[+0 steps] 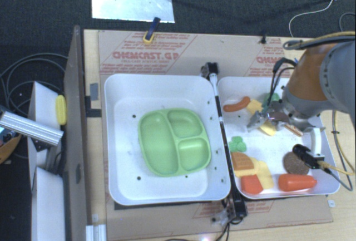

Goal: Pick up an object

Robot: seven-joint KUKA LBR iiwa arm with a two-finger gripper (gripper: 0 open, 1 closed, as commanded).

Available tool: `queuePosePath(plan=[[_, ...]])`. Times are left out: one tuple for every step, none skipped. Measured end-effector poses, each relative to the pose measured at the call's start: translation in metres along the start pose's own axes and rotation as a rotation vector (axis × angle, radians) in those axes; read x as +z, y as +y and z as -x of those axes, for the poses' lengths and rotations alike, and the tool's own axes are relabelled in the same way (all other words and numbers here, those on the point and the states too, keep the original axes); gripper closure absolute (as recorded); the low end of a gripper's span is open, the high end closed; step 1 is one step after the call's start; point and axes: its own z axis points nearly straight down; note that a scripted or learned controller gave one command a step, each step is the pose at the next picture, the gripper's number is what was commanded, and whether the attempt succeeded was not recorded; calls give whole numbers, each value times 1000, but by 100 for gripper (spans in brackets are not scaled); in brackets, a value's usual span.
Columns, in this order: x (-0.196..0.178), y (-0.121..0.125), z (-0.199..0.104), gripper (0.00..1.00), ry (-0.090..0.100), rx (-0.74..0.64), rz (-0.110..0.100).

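Two white bins side by side: left bin with a green divided plate, right bin with scattered toy food. Gripper low in the right bin, over a yellow piece, beside a sausage. Claw state impossible to tell. Near the front: orange carrot, red block, brown cookie.

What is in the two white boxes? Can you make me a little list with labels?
left bin: green divided plate
right bin: toy food
top of right bin: sausage, yellow piece
middle: green piece
bottom: sandwich piece, red block, carrot, brown cookie
gripper: low over right bin, by a yellow piece
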Motion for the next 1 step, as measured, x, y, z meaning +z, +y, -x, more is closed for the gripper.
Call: queuePosePath(plan=[[-98,-55,-58,0,3,-7,6]])
